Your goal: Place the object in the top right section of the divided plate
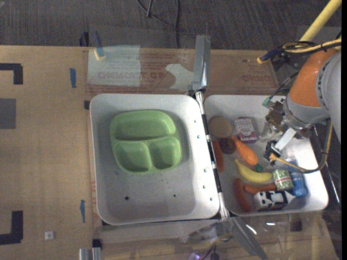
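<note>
A green divided plate (144, 140) lies in the left bin (103, 194), with one long section along its far side and two smaller sections nearer me. All three sections are bare. My gripper (272, 124) hangs over the back right part of the right bin (320, 199), just right of a small pink box (245, 129). Nothing can be seen held in it. Toy food fills that bin: an orange carrot (246, 152), a yellow banana (252, 173), a brown round piece (220, 126) and a red sausage (242, 194).
Also in the right bin are a green can (282, 179), a blue item (297, 185), a black-and-white carton (270, 200), a dark round piece (227, 145) and a red strip (218, 155) by the left wall. A metal divider (201, 69) stands behind the bins.
</note>
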`<state>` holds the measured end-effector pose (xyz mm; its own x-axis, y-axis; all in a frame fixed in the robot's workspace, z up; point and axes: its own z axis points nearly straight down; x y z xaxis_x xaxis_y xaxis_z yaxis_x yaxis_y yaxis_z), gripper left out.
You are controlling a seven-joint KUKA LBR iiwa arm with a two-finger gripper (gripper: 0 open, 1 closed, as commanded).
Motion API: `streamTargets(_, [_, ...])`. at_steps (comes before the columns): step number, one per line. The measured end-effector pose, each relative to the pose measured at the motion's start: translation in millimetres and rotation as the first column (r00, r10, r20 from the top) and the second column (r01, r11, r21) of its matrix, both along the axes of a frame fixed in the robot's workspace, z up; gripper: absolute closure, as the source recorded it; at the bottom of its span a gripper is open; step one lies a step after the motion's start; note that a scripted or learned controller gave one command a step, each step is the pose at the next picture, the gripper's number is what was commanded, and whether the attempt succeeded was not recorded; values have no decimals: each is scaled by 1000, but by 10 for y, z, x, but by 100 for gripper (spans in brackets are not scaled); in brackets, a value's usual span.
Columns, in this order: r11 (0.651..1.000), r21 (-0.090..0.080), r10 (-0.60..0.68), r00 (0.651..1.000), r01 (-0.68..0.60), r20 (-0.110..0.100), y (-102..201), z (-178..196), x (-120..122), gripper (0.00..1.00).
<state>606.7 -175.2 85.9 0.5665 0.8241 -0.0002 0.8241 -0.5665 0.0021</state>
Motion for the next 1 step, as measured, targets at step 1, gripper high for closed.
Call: streamTargets(1, [987, 2, 158, 987, -158, -1, 973, 988, -66, 100])
